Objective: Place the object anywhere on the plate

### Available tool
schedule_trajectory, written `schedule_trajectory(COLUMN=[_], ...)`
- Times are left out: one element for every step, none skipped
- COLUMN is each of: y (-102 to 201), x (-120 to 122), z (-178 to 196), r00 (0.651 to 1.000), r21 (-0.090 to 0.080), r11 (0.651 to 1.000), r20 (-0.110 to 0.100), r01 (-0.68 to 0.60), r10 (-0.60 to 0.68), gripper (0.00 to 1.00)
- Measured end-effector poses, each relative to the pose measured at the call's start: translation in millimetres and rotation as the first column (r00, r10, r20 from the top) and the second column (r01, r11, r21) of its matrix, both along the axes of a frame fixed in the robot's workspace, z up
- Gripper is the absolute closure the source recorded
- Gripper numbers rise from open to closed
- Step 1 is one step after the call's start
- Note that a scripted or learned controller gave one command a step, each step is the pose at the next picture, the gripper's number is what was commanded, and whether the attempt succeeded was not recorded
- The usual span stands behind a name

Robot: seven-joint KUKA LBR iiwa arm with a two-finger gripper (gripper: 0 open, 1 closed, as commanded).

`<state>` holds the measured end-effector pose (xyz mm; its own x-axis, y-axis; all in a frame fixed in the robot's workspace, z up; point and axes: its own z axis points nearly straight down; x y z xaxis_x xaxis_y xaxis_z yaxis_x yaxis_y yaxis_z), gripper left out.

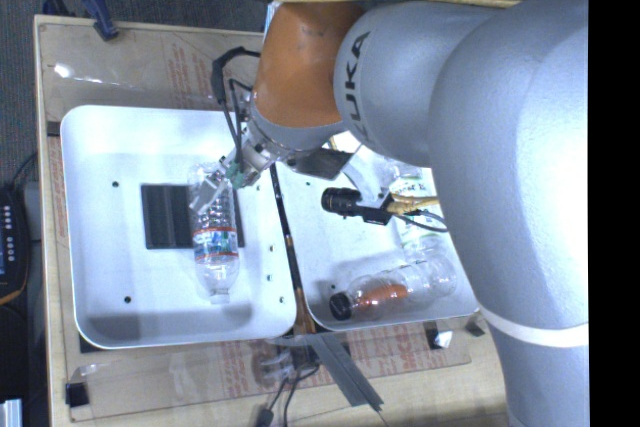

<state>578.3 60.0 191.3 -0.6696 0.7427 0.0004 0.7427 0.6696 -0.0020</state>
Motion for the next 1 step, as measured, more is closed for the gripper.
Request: schedule_trajectory(y=[18.8], x=[-58.1], z=[89.9], r00=[0.970], r21=[0.001], r11=[0.970], r20=[0.003], r01=[0.242], r10=[-0.242], gripper=[0.00])
